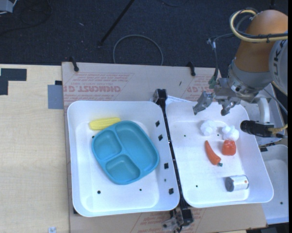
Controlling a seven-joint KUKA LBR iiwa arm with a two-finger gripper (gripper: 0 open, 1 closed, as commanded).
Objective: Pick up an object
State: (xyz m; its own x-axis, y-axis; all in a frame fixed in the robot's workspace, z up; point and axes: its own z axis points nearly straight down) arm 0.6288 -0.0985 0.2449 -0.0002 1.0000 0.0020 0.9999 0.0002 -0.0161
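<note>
From the overhead camera, I find the gripper (214, 104) hanging over the far edge of the right bin (187, 178), its two fingers (200, 106) spread wide apart with nothing between them. I judge this to be a pre-grasp stance: the spread leaves room to straddle an object on the way down, and the arm stands high enough to clear the bin wall.

Candidate objects, all lying in the right bin:
- A white lumpy object (210, 127) lies just below the fingers, nearest to them. A second white lump (231, 133) sits beside it, close enough that a grasp on one may disturb the other.
- A red block-like object (228, 147) lies just beyond the second lump, further from the fingers.
- An orange carrot-shaped toy (212, 153) lies flat, slanted, below the white lump and apart from it.
- A small grey and white cylinder (236, 183) lies on its side at the near corner, well apart from the fingers. I expect it could roll if nudged.

In the left bin (83, 193), well to the left of the fingers, a blue divided plate (124, 152) rests flat, with a yellow corn-shaped toy (104, 123) touching its far rim.

Task status: nothing picked up yet. The white lump is the likeliest target by position.
</note>
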